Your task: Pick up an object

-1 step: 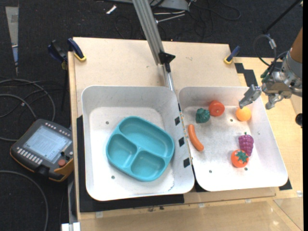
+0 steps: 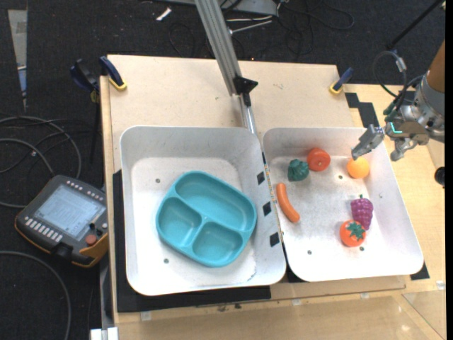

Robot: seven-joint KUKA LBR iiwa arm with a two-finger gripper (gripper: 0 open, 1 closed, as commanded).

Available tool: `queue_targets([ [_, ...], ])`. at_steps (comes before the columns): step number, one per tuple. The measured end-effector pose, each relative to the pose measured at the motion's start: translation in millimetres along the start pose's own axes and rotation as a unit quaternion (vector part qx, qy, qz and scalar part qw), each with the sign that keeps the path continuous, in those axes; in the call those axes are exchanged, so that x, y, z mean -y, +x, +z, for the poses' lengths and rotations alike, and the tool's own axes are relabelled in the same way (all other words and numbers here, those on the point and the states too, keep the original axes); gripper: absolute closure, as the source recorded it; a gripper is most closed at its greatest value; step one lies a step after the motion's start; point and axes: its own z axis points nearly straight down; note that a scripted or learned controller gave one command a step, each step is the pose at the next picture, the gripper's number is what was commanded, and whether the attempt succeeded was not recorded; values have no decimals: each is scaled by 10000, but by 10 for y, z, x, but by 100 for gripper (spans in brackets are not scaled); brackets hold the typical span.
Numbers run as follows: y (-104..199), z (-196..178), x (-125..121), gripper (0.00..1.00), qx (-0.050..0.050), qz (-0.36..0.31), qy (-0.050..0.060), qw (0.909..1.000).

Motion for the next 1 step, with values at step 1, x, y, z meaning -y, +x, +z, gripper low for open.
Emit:
queue_targets([
  [1,30,437,-21,0,-2,10,22,10000],
])
